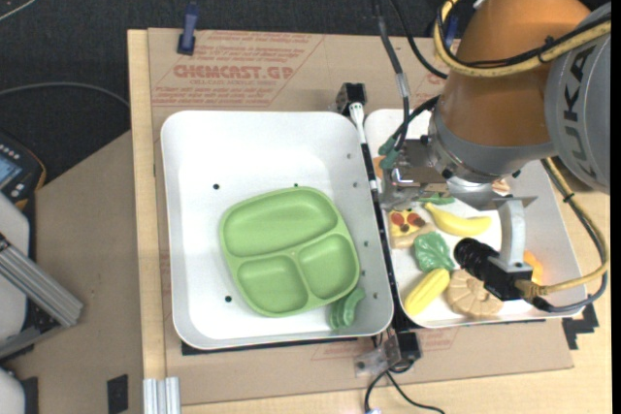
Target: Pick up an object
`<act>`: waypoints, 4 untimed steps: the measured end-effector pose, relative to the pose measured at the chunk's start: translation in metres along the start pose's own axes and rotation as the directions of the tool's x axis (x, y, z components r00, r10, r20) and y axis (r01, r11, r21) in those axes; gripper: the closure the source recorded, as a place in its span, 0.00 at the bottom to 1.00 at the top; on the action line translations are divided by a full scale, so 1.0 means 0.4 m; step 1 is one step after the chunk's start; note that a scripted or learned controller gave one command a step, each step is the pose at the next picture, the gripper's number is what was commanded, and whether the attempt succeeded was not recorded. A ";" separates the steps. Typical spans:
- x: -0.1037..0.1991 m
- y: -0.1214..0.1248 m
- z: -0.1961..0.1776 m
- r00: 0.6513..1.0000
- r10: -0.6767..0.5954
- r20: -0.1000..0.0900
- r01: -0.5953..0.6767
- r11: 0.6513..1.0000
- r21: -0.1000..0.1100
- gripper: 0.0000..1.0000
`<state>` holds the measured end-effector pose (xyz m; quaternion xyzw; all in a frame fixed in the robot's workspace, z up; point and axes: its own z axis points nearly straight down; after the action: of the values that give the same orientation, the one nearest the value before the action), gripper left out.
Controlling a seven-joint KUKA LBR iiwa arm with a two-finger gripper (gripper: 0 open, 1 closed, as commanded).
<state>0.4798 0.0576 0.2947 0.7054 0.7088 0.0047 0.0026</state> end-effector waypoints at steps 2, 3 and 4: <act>0.046 -0.006 0.211 1.000 0.013 0.005 -0.013 1.000 0.023 1.00; 0.211 0.004 -0.157 1.000 -0.005 -0.004 0.005 1.000 -0.005 1.00; 0.203 -0.009 0.188 1.000 0.007 0.007 -0.007 1.000 0.025 1.00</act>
<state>0.4766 0.1391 0.2199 0.7078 0.7063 -0.0067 -0.0039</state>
